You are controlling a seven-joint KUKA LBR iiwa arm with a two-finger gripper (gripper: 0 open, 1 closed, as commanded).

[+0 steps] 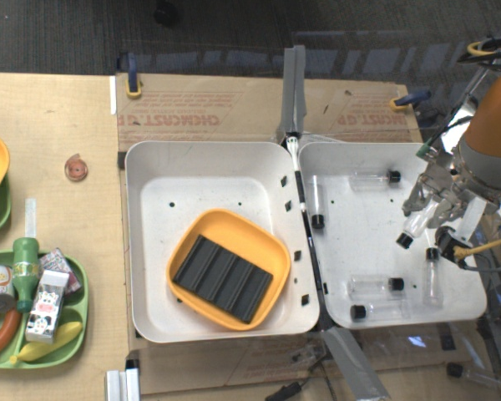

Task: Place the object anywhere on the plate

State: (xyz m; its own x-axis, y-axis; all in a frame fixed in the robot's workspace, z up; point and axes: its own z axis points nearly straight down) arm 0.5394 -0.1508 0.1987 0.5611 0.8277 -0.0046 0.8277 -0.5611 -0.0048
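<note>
Gripper (pixel 424 224) hovered over right bin (pixel 376 224), grasp state unclear. Dark tray (pixel 223 278) sat on yellow plate (pixel 271 249); release should be low and centered.

Black ridged block (pixel 223 278) on orange plate (pixel 271 245)

Open white floor around orange plate (pixel 230 267), black ridged block (pixel 221 278) covering it, perhaps vials (pixel 376 289) cluttering right bin (pixel 384 232)
</note>
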